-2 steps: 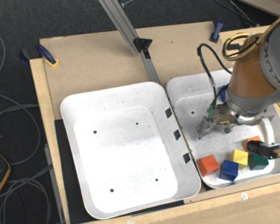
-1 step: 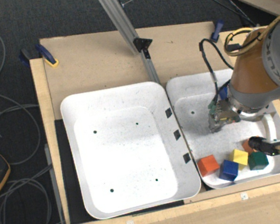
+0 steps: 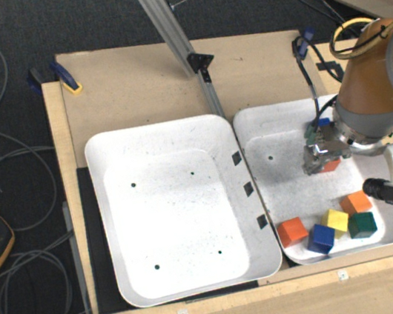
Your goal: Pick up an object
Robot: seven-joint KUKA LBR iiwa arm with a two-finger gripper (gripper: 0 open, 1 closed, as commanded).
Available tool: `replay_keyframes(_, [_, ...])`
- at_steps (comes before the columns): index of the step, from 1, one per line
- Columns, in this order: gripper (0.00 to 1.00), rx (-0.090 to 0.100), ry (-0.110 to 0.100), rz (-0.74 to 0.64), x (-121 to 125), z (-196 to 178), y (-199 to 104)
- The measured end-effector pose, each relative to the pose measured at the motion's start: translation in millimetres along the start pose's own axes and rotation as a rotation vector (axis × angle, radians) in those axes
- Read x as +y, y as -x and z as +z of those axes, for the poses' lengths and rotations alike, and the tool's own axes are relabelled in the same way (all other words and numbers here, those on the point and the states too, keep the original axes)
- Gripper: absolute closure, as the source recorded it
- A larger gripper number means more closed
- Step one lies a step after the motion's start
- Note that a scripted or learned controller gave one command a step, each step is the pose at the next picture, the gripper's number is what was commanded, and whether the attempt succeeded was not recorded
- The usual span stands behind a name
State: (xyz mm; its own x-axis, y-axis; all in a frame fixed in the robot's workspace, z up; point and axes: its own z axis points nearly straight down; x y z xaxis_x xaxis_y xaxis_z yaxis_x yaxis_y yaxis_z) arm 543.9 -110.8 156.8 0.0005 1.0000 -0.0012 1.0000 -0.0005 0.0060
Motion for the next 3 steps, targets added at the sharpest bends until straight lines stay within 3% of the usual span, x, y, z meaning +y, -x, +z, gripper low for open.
replay_keyframes(1, [1.00, 0.000, 0.003, -0.003, 6.9, -63.4, -2.7])
replay_keyframes(2, [1.00, 0.001, -0.003, -0.002, 7.8, -69.9, -3.1])
replay_keyframes(3, [1.00, 0.003, -0.002, -0.008, 11.7, -80.4, -61.6])
